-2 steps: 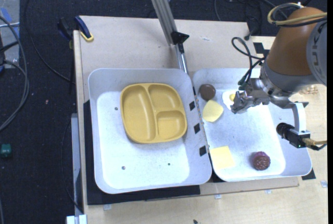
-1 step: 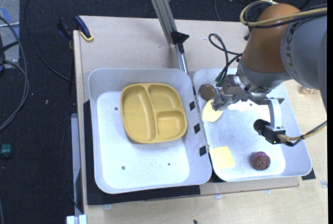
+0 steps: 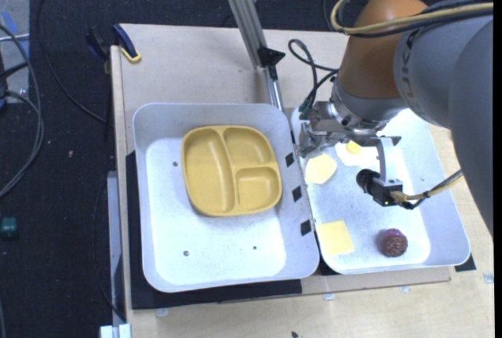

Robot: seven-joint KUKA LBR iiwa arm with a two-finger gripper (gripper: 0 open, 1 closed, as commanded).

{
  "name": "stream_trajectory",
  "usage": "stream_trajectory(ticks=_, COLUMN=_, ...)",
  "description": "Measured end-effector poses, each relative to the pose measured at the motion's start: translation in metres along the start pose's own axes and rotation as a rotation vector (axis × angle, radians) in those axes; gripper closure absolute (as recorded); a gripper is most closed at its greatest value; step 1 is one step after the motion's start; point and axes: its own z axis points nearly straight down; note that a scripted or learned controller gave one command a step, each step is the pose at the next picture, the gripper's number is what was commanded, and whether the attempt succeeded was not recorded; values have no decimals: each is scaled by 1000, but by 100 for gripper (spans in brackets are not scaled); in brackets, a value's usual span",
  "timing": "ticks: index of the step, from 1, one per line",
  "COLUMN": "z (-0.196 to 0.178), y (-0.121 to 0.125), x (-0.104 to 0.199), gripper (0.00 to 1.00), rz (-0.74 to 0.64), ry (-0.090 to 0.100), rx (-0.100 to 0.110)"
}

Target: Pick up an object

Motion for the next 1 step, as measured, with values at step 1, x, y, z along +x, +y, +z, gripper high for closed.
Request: stream_trajectory(ticks=1, z=3, y=11, x=55, gripper=100, rz=-1, ry=1, rx=1)
